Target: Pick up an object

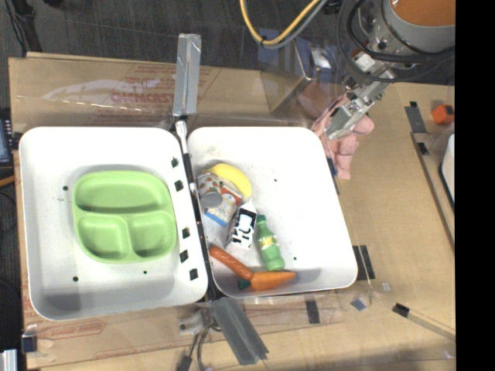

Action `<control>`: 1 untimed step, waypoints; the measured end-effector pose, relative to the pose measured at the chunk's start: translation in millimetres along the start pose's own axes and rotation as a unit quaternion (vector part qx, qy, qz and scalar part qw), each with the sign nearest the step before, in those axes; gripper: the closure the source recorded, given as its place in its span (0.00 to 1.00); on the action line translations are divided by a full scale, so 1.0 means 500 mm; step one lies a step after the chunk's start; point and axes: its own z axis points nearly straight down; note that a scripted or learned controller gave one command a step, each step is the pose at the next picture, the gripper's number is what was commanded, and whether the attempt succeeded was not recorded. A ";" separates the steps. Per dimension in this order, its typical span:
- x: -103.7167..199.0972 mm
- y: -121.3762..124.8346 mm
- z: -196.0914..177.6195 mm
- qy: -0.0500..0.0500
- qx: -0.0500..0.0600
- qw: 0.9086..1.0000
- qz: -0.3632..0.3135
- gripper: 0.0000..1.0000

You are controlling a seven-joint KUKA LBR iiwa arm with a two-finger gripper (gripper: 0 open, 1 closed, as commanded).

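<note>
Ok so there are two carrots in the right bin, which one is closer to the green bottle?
The carrot lying along the right bin's front wall: the green bottle's base nearly meets it. The other carrot lies further left, angled.

A pink soft object [346,141] hangs pinched over the right bin's [309,207] far-right rim.

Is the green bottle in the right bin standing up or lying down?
Lying down: the green bottle rests lengthwise on the right bin's floor, beside a carrot.

The arm [418,6] ran off the frame's top edge; a pink object [346,141] at the hand [348,118] was too blurred to identify.
</note>
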 end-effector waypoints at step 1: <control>-0.001 -0.004 -0.019 -0.001 0.001 1.000 -0.001 1.00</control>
